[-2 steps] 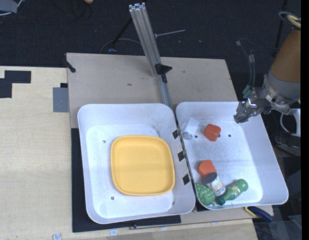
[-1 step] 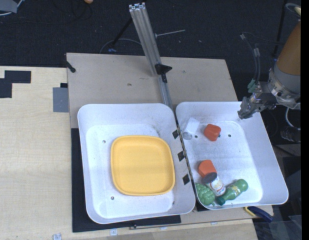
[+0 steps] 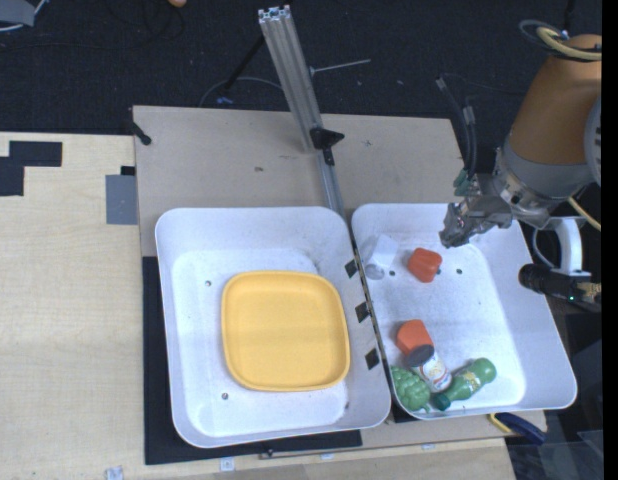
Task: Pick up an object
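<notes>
Two white bins sit side by side on the worktop (image 3: pixel 239 158). The left bin (image 3: pixel 184 268) holds a yellow square plate (image 3: pixel 285 329), lying flat near the bin's middle. The right bin (image 3: pixel 519 338) holds the loose items. A red block (image 3: pixel 424 264) lies in the upper part, just below and left of the gripper (image 3: pixel 455 230), apart from it. A pale clear piece (image 3: pixel 381 255) lies left of the red block, close to the bin's left wall. An orange block (image 3: pixel 412 334) sits lower down, touching a small bottle with a black cap (image 3: pixel 430 367). A green bottle (image 3: pixel 467 382) lies on its side at the near edge, just beside the small bottle, with a green bumpy item (image 3: pixel 410 390) to its left in the corner.

The arm (image 3: pixel 554 118) comes in from the right, gripper hanging over the upper part of the right bin. Fingers are dark and blurred together; cannot tell if spread or pressed. Nothing seen between them.

A metal rail (image 3: pixel 294 68) slants up from between the bins.
</notes>
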`<state>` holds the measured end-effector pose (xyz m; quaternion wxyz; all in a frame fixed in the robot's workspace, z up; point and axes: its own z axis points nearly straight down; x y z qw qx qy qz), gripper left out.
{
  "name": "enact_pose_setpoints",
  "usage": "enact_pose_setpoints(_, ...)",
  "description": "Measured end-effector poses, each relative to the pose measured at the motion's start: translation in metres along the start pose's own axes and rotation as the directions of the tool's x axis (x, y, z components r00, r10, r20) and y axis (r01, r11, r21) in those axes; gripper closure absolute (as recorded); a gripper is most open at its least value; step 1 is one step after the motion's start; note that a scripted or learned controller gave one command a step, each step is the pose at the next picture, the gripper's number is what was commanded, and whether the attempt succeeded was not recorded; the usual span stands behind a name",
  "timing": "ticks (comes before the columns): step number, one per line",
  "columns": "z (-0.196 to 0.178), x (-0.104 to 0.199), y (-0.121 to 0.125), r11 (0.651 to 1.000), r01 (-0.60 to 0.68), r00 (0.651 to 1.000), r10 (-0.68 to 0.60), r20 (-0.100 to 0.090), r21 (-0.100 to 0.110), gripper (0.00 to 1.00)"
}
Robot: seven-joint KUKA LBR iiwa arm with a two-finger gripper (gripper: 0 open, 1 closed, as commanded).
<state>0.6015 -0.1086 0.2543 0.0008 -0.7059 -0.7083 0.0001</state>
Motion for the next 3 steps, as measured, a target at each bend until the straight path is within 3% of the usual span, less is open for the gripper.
enact_pose_setpoints(3, -0.003, 0.153, -0.016, 1.0, 0.0, 1.0, 0.0, 0.0, -0.001, 1.0)
